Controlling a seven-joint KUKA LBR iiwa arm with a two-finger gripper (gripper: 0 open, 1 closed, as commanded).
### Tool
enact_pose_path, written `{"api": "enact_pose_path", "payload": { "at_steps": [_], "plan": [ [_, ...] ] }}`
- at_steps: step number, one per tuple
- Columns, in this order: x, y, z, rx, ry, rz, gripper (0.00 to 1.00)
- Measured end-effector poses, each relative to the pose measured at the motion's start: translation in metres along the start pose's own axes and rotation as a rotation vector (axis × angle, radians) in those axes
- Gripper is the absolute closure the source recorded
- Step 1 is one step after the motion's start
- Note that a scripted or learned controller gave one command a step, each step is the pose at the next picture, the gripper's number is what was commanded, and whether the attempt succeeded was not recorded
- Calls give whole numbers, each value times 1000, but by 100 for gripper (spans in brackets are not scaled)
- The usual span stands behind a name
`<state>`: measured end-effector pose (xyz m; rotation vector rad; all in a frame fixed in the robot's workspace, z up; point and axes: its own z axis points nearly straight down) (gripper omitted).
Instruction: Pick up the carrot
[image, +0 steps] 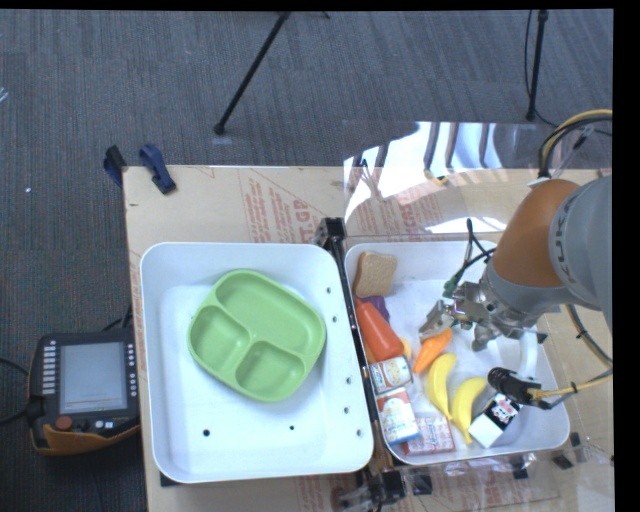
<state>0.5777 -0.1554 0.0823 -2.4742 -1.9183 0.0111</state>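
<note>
1. Carrot (432, 352) is hemmed in: orange bottle (379, 333) just left, bananas (452, 392) just below.
2. Access from above is taken by gripper (450, 318).
3. Open floor is seen in right bin (420, 272) beside bread slice (374, 273).

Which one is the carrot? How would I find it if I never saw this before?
Look in the right white bin, the one crowded with toy food. Near its middle, just below the robot's gripper, lies the carrot: a small orange cone, tilted. The two bananas under it are yellow and curved, and the orange bottle to its left is much bigger.
</note>
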Motion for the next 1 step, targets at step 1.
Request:
{"api": "enact_pose_path", "payload": {
  "at_steps": [1],
  "plan": [
    [-1, 0, -5, 5, 4, 6, 100]
  ]
}}
